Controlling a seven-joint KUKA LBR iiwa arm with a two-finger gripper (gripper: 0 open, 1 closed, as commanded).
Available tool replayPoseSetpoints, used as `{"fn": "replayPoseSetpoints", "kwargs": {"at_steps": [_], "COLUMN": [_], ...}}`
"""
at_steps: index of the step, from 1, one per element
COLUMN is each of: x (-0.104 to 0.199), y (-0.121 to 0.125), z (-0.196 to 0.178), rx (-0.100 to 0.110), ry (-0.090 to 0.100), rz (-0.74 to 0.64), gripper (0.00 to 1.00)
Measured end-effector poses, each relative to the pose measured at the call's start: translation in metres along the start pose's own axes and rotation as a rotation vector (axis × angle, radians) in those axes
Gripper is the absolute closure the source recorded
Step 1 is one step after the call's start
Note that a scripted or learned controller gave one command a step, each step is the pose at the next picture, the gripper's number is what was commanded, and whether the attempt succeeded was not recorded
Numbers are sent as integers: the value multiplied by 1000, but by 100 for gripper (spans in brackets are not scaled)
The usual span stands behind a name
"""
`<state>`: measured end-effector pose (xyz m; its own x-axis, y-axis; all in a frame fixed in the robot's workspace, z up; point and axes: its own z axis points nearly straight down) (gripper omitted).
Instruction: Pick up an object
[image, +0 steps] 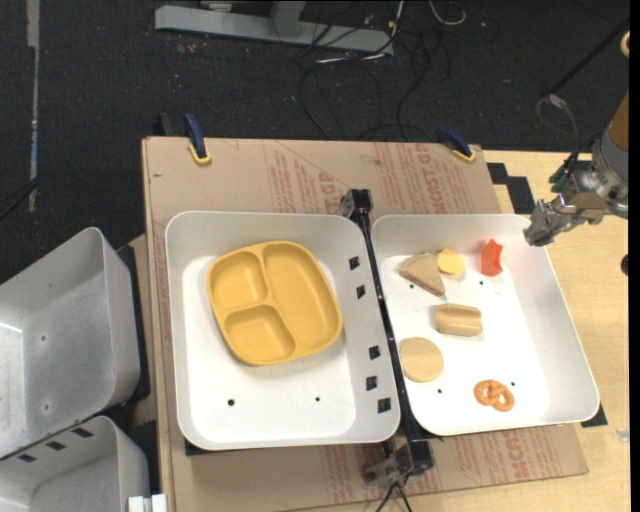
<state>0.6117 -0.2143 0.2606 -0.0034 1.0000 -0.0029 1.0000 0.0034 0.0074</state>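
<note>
The right bin (560, 330) holds a tan wedge (424, 272), a small yellow piece (451, 263), a red piece (491, 257), a tan bun-shaped piece (458, 320), a flat tan disc (421, 359) and an orange pretzel (494, 394). My gripper (545, 228) hangs over the bin's far right corner, to the right of the red piece and apart from it. Nothing shows between its fingers.
The left bin (190, 330) carries a yellow divided plate (273, 301). A black divider (375, 300) runs between the bins. Grey containers (55, 330) stand off the bench at the left. Cardboard (300, 170) lies under both bins.
</note>
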Motion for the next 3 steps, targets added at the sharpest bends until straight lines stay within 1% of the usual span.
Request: {"fn": "replayPoseSetpoints", "kwargs": {"at_steps": [1, 3], "x": [43, 150], "y": [-2, 17], "z": [3, 18], "rx": [8, 8], "ry": [3, 4], "rz": [-2, -4], "gripper": [100, 100]}}
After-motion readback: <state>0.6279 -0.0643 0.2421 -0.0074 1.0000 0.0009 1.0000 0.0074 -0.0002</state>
